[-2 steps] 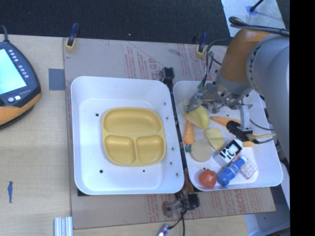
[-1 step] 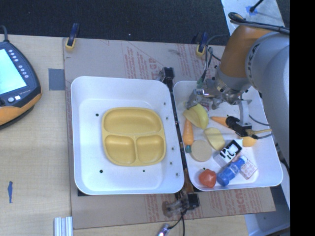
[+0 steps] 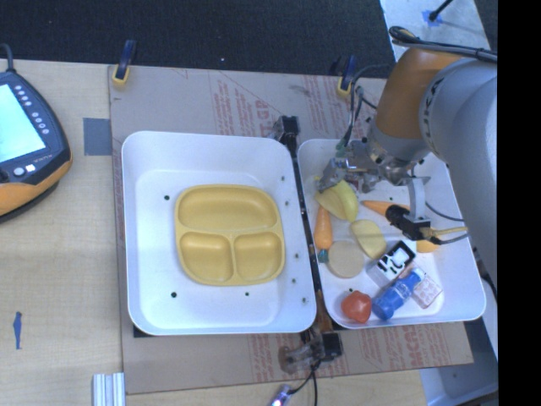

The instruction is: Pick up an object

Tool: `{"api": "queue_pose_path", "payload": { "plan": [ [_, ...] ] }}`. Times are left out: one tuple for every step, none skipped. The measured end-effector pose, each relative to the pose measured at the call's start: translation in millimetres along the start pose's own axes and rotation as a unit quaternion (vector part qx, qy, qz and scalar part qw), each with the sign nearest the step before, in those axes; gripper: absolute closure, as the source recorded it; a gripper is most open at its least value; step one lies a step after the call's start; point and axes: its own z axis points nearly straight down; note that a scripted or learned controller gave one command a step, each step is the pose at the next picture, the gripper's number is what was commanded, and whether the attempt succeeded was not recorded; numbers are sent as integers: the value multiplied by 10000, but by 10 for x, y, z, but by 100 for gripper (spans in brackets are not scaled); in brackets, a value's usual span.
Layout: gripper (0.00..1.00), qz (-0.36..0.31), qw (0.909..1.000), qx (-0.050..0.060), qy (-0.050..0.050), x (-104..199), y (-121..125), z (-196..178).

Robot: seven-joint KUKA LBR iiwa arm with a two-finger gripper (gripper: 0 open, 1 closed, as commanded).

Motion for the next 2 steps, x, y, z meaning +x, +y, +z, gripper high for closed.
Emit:
{"api": "queue_pose_path", "payload": {
  "plan": [
    [0, 10, 10000, -18, 8, -82, 76, -142],
    [0, -1, 10000, -3, 5, 14, 81, -2]
  ]
}}
